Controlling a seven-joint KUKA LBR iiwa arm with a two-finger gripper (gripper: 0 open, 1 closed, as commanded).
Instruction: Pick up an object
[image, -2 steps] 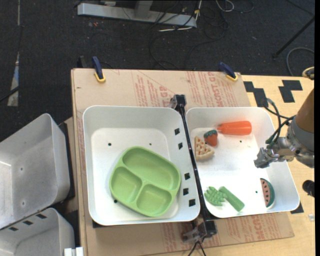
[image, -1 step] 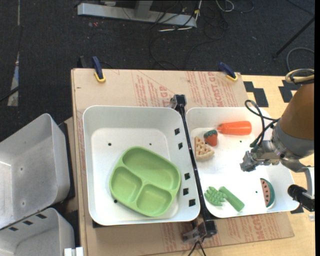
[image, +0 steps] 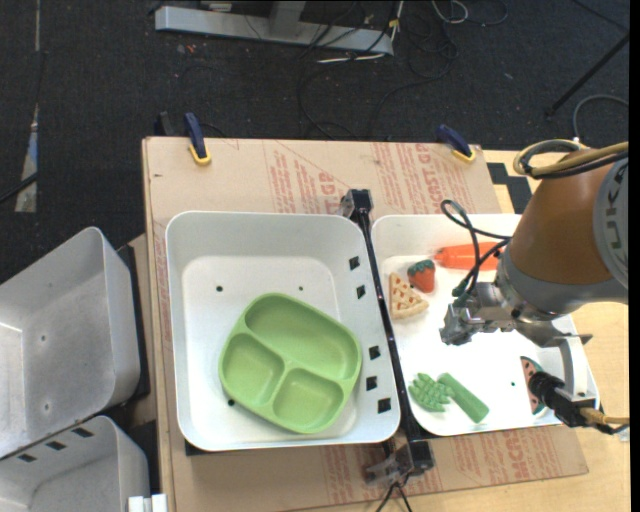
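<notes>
The right bin (image: 420, 232) holds several toy foods. A waffle-like wedge (image: 405, 295) lies near its left wall, with a red strawberry (image: 423, 275) beside it and an orange carrot (image: 468, 256) farther back. A green leafy piece (image: 448, 394) rests at the front. A watermelon slice (image: 534, 383) lies at the front right, partly behind the arm. My gripper (image: 458, 326) hangs over the middle of this bin, between the wedge and the green piece, with nothing seen in it. Its fingers point down and their gap is hidden from this slant.
The left bin (image: 190, 300) holds a light green divided plate (image: 290, 362). A black divider strip (image: 375, 300) runs between the bins. Spare white bins (image: 60, 340) stand off the bench at the left. Clamps (image: 197, 140) hold the back edge of the board.
</notes>
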